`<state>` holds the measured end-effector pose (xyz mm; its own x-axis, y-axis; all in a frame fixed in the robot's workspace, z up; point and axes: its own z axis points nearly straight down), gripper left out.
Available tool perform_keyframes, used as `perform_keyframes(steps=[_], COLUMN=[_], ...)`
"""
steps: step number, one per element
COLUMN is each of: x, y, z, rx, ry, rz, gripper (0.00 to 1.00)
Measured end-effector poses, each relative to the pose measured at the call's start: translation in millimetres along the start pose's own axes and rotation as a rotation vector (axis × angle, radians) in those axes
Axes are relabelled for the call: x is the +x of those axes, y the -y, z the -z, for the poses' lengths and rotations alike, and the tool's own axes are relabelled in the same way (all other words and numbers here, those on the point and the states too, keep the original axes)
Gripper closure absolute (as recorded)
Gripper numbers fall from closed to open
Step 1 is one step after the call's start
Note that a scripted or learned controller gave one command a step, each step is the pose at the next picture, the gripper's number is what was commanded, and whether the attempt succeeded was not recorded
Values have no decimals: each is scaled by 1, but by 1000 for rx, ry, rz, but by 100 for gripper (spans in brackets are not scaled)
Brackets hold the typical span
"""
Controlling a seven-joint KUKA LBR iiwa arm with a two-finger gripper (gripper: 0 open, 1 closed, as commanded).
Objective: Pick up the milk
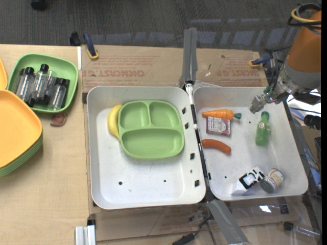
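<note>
The two white bins looked like smooth plastic with a soft shine. The green tray was matt plastic. Well away from the fingers, the milk, black and white, looked like a small paper carton, and the can touching it looked like shiny metal. Just below the fingers, the green bottle was clear, glossy plastic. The carrot and the sausage looked smooth, like toy plastic. The bench looked like pale wood, and brown cardboard lay flat and dull under the bins.
</note>
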<state>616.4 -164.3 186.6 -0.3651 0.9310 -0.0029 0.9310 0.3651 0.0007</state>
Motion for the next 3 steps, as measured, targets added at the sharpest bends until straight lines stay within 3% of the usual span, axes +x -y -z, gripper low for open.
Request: perform_keyframes(steps=[1, 2, 3], x=[16, 39, 54], y=[7, -23, -1], z=[-60, -86, -86], rx=[1, -11, -16], ry=[-2, 8, 11], rz=[61, 231, 347], gripper=[100, 100, 100])
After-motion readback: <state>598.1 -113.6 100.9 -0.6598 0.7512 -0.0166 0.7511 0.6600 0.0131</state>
